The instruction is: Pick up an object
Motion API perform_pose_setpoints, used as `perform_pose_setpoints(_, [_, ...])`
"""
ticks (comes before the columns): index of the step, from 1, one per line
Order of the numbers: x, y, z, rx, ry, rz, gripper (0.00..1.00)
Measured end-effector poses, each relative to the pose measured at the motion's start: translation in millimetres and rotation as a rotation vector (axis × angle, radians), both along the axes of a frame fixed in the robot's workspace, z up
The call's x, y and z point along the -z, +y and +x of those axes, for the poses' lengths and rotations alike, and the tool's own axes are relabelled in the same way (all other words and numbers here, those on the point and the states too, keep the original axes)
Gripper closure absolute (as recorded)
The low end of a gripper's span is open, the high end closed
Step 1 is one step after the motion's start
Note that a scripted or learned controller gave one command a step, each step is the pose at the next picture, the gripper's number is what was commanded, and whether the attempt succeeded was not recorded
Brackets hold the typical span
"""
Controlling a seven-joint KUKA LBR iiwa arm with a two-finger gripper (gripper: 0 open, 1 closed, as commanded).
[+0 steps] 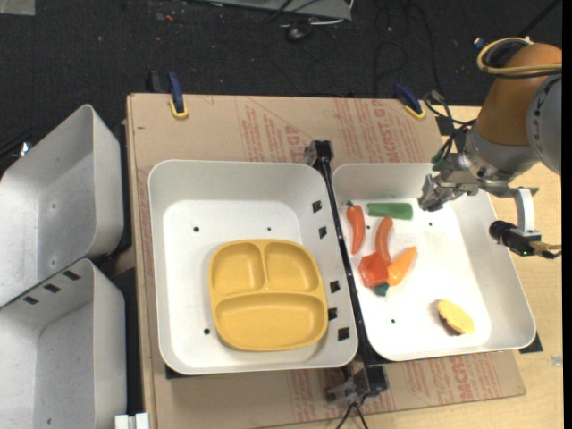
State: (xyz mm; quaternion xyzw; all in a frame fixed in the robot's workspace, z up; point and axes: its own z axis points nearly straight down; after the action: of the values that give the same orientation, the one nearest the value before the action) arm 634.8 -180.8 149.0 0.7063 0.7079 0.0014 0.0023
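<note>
The right bin (500, 280) holds a green block (390, 210), a thin red-orange pepper (356, 228), a cluster of red and orange toy vegetables (384, 259) and a yellow piece (455, 316). My gripper (431, 197) hangs over the bin's far part, just right of the green block and a little above it. Nothing shows between its fingers. The left bin (179, 239) carries a yellow divided plate (267, 294).
A black divider (338, 248) runs between the two bins. Grey spare bins (54, 239) sit off the bench at the left. The right bin's floor is bare around the middle and right side.
</note>
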Motion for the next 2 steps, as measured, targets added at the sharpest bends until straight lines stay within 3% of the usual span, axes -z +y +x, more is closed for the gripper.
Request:
perform_pose_setpoints(1, [-54, 0, 2, 0.000, -0.001, -0.001, 1.00])
perform_pose_setpoints(2, [-50, 50, -16, -0.004, 0.006, 0.003, 1.00])
